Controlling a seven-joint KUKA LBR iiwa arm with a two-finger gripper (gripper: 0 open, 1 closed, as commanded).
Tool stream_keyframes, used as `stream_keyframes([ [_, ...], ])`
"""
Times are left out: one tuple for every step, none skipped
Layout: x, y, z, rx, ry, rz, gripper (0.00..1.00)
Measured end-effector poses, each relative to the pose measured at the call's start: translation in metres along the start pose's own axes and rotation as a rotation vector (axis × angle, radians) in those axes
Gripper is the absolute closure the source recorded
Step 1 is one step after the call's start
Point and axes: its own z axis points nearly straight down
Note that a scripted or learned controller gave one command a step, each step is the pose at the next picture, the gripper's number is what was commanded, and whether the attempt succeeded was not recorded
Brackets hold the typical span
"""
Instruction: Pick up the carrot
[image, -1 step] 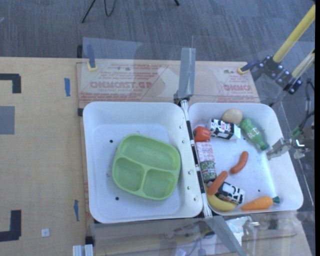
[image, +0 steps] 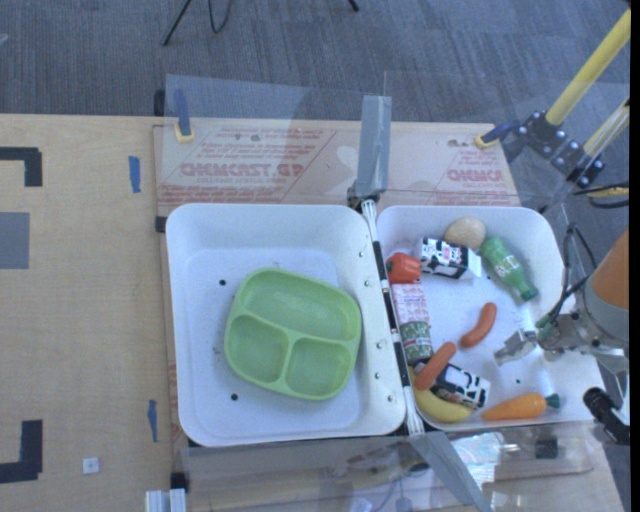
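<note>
- Over the right bin (image: 548, 228), near its right wall, hangs the claw (image: 518, 347); its grey body comes in from the right edge of the view with the orange-banded arm (image: 612, 285) behind it.
- Claw state: two pale fingers (image: 511, 350) point left and sit slightly apart, with nothing between them. The gap is small and blurred, so read "apart" as probable.
- Carrot (image: 517, 407): lies flat on the bin floor just below the claw, close to the bin's near wall, green tip to the right. Not touching the fingers.
- Sausage (image: 481, 325): tilted, just left of the claw and a little above it.
- Green bottle (image: 508, 267): above the claw, lying at a slant near the far right corner.
- Round tan item, possibly a potato (image: 464, 233): above and left of the claw, beside the bottle.
- Black-and-white carton (image: 444, 258): just below the potato, next to a red pepper (image: 404, 267).
- Labelled tube (image: 411, 320): well left of the claw, along the bin's left wall.
- Banana (image: 442, 407): below and left of the claw, with a second black-and-white carton (image: 462, 384) lying on it and a second orange-red piece (image: 435, 365) leaning beside it.
- Left bin (image: 190, 240): well to the left of the claw, holding a green divided plate (image: 292, 333).
</note>
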Motion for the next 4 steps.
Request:
stream_keyframes([
  [-0.009, -0.005, -0.055, 0.001, -0.012, -0.089, 0.00],
  [-0.009, -0.005, -0.073, 0.001, -0.013, -0.133, 0.00],
  [-0.009, -0.005, -0.078, 0.001, -0.013, -0.123, 0.00],
  [-0.008, -0.005, -0.061, 0.005, -0.009, -0.353, 0.00],
])
